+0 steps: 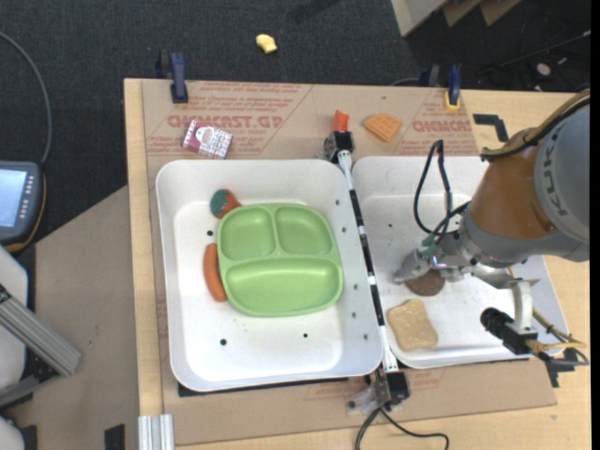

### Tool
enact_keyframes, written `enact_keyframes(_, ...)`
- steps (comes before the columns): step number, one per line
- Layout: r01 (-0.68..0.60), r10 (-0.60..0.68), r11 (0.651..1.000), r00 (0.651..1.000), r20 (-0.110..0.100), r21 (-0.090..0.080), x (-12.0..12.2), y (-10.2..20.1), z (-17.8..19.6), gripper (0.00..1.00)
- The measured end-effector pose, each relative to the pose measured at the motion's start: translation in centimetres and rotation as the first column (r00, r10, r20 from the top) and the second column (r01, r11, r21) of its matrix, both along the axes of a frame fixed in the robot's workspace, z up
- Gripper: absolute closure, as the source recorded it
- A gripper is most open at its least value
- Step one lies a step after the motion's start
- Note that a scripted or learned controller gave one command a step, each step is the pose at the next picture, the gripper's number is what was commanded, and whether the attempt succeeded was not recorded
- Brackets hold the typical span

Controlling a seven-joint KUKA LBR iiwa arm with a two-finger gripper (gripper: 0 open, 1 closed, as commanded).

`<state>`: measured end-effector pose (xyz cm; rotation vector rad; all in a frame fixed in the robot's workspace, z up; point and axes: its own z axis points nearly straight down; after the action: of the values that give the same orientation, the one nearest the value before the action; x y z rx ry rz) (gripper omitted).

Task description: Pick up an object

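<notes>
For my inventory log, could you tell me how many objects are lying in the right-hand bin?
2: a tan bread slice near the front left corner, and a brown round piece just behind it, under the gripper. The arm may hide others.

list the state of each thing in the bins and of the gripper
green three-compartment plastic plate: upright, flat in the left white bin, nothing in its compartments
orange sausage-shaped toy: lying against the plate's left edge
small green and red toy: at the plate's upper left corner
tan bread-slice toy: flat in the right white bin
brown round toy: under the gripper
</notes>
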<state>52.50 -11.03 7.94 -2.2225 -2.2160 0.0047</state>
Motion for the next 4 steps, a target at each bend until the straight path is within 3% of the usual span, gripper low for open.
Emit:
enact_keyframes(1,-0.002,0.002,1.0,1.0,0.008,-0.001,0.3,0.1,1.6,1.0)
enact_keyframes(2,-0.013,0.013,1.0,1.0,0.018,0.002,4.7,7.8,11.1,1.0)
enact_keyframes(3,-0.004,0.004,1.0,1.0,0.005,0.0,4.3,7.2,10.5,0.0)
enact_keyframes(4,0.003,-0.003,1.0,1.0,-0.003,-0.001,2.8,1.1,5.2,0.0)
